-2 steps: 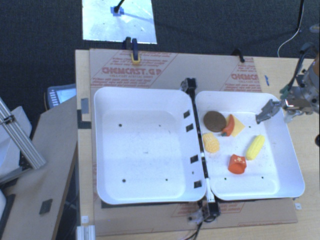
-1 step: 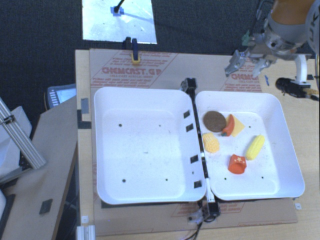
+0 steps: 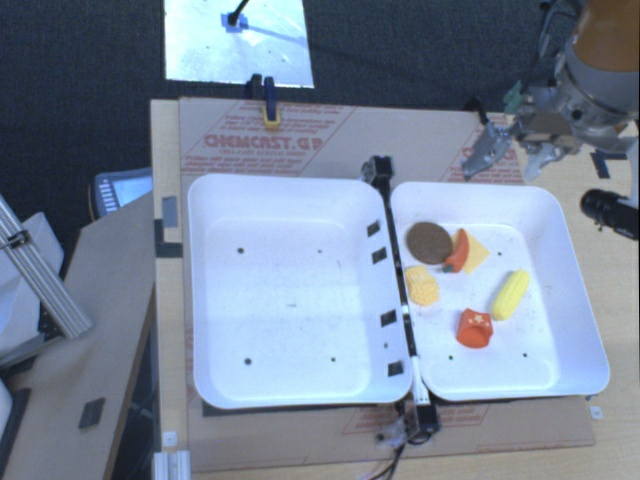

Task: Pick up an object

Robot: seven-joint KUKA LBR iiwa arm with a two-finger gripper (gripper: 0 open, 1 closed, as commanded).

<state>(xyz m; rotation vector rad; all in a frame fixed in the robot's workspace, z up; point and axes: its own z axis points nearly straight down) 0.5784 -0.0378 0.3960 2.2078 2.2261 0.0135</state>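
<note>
Two white bins side by side on bench: left bin [image 3: 290, 288], right bin [image 3: 560, 358]. Right bin holds six items: one brown disc [image 3: 429, 241], one orange carrot piece [image 3: 458, 251], one yellow wedge [image 3: 476, 255], one round yellow piece [image 3: 422, 287], one corn cob [image 3: 511, 294], one red pepper piece [image 3: 474, 329]. Corn cob long axis diagonal, upper end toward far right. Carrot upright-diagonal between disc and wedge. Tool [image 3: 510, 148] hovers above far rim of right bin, carrying nothing; finger spread unclear.
</note>
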